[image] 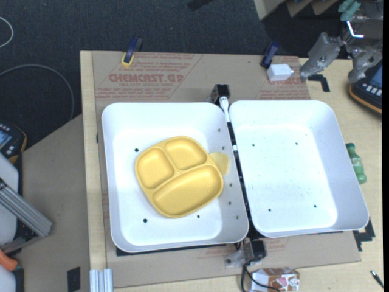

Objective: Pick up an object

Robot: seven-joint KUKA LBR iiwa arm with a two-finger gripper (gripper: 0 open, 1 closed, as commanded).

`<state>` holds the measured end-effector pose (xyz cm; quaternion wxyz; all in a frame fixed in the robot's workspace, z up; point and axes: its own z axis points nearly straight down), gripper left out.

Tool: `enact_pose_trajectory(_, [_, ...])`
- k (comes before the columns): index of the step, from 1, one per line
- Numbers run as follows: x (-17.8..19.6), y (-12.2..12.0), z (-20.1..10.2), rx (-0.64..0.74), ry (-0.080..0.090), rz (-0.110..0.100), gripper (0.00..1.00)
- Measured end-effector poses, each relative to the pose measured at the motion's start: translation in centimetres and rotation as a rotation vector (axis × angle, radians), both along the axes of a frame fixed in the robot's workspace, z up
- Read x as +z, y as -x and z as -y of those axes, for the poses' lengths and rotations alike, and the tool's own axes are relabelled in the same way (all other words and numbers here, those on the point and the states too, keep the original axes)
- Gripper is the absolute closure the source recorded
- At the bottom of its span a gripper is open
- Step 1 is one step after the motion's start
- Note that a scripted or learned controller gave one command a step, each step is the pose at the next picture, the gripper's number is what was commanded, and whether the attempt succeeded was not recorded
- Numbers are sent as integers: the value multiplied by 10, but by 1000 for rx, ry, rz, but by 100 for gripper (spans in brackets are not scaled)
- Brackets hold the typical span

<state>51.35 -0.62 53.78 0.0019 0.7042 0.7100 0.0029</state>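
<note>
Pincer [313, 62] up at the top right, beyond the far edge of the right bin, over the table and well apart from the tray; grey metal, seen at a slant, too small and blurred to tell how far apart it stands, nothing visibly held.

Two shallow white plastic bins side by side on the brown board-covered table [152, 78]: left bin [115, 132] and right bin [328, 132], their inner rims touching along the middle.

One yellow plastic divided tray [178, 176] lying flat in the left bin, about its centre, turned at an angle. Three compartments: two smaller ones on the far side, one long one on the near side. Rounded corners, smooth glossy surface. A small pale yellow piece [220, 162] peeking out just beside its right edge, too little visible to say what it is.

One small white block [279, 72] on the table near the pincer.
</note>
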Motion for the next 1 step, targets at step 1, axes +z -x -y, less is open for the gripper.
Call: enact_pose_trajectory(1, [-35,36,-52,-2,0,-12,0])
